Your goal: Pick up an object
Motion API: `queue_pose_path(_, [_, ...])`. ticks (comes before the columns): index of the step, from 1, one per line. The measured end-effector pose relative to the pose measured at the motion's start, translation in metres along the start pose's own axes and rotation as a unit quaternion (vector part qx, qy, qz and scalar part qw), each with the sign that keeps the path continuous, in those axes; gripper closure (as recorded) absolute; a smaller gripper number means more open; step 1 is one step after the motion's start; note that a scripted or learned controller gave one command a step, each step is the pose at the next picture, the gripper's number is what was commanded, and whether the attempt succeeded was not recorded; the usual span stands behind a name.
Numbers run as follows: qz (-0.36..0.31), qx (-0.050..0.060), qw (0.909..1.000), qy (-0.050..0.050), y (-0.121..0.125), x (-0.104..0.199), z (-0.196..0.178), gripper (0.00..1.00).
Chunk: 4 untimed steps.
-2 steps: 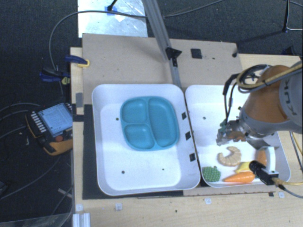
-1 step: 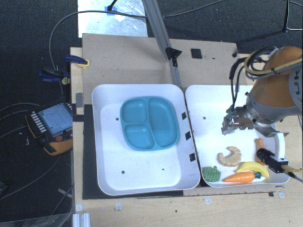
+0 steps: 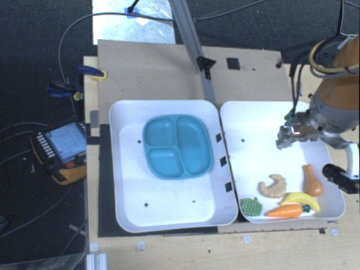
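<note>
The grey arm with its orange band reaches in from the right, and its gripper [image 3: 287,136] hangs above the bare middle of the right-hand shallow white bin [image 3: 247,117]. Whether it is open or closed I cannot tell from this slanted view.

The things to pick from lie clustered in that bin's near right corner, all apart from the gripper: a tan croissant-shaped toy [image 3: 273,185], an orange-brown drumstick-shaped toy [image 3: 311,180] to its right, a yellow toy banana [image 3: 302,199] nearer still, an orange toy carrot [image 3: 284,211] touching the banana's near side, and a small green bumpy vegetable toy [image 3: 251,207] at the near left of the group. The left-hand white bin [image 3: 126,151] bears a blue plastic plate with three compartments [image 3: 178,145].

The step in hand looks like the approach before a grasp. The croissant seems the best target, since it lies free of its neighbours and closest to the gripper. A good move would travel toward the near side, centre over the croissant's thickest part, turn the wrist to close across its narrow width, then descend straight. The banana and carrot, pressed together by the bin wall, look harder to take cleanly.
</note>
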<state>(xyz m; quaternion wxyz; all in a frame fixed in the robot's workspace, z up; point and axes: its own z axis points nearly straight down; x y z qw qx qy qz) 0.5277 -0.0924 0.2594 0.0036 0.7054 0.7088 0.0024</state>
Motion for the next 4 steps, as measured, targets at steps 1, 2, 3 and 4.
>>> queue_pose_path(1, [0.0, 0.002, 1.0, 0.0, 0.001, 0.0, -0.009, 1.0])
queue_pose_path(2, [-0.002, 0.003, 1.0, 0.001, 0.001, 0.051, 0.009, 1.0])
queue_pose_path(3, [-0.003, 0.004, 1.0, 0.002, 0.003, 0.103, 0.025, 1.0])
queue_pose_path(4, [-0.003, 0.004, 1.0, 0.002, 0.007, 0.159, 0.037, 1.0])
